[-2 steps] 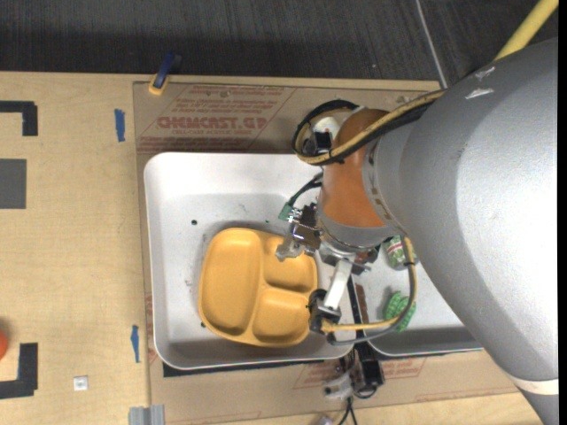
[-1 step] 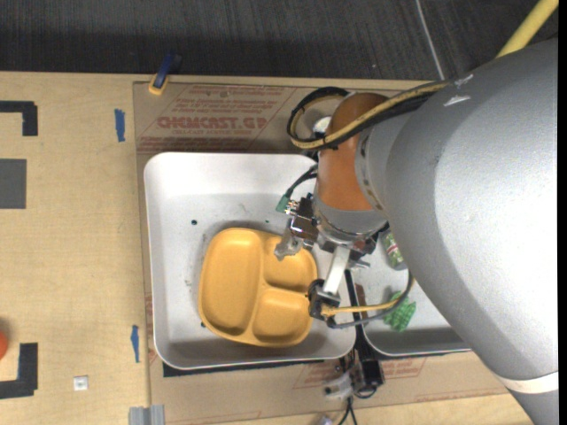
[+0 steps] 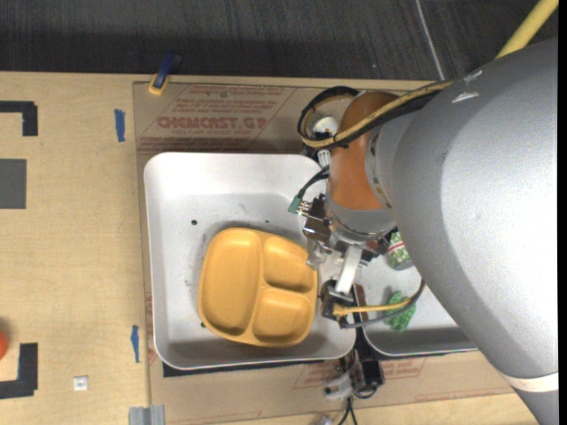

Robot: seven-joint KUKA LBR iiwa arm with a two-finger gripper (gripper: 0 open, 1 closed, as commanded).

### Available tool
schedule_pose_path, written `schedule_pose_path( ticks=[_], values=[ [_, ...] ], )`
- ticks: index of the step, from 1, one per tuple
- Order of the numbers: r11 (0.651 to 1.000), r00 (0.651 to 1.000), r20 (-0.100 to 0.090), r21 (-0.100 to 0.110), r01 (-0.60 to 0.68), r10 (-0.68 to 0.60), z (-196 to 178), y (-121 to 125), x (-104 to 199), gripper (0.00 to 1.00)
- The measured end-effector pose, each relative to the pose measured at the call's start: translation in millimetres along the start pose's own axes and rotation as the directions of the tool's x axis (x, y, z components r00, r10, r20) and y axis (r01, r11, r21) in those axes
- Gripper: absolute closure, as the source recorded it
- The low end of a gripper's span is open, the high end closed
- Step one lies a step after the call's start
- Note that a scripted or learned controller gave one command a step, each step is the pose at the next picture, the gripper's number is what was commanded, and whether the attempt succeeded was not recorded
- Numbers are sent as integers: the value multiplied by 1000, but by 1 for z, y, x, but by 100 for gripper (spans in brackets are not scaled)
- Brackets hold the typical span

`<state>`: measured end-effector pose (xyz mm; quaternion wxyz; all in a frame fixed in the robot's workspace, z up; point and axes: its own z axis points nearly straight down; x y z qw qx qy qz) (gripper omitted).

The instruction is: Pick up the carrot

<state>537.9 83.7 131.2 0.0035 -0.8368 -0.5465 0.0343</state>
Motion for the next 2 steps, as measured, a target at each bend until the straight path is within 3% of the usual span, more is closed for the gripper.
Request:
schedule_pose_path(
  ticks=[1, 2],
  values=[
    [999, 998, -52, -42, 23, -26, -50, 38, -92, 100],
    [989, 989, -46, -53, 140, -143, -83, 56, -163, 100]
  ],
)
